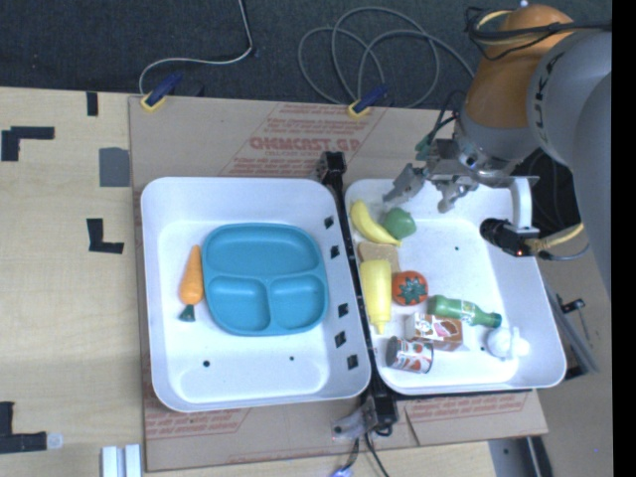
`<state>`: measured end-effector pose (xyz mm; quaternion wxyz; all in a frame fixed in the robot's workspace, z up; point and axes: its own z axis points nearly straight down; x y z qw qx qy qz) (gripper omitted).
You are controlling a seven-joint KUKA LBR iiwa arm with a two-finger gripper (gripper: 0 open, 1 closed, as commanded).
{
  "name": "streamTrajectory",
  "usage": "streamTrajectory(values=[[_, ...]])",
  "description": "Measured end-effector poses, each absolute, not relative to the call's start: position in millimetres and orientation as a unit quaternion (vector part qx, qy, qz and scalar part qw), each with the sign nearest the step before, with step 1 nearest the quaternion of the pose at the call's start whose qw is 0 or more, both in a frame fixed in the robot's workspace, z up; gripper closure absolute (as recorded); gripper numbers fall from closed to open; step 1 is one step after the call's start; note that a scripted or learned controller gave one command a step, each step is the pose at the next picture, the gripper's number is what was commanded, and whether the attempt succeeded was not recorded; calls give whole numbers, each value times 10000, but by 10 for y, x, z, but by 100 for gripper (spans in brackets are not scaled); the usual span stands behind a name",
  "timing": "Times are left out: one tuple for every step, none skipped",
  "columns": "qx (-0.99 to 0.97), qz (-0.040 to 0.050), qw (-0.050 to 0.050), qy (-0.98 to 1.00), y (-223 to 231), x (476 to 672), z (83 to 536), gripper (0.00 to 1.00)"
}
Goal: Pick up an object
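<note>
Banana (371, 225), light, smooth plastic likely to slip unless pinched across its middle, lies in the right bin's (527, 296) upper-left corner touching a green toy (399, 223), the gripper (429, 188) spread open and unladen just above.

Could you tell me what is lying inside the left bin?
The left bin holds a blue divided tray and a toy carrot lying just left of it. The tray hides the bin floor beneath it, so anything under it cannot be seen.
</note>
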<state>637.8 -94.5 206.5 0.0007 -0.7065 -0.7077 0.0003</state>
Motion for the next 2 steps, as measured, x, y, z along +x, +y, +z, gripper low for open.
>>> streamTrajectory(values=[[-7065, -2, -11, -7077, -988, 6536, 858, 0], [-7062, 39, 37, -7080, -969, 6667, 850, 0]])
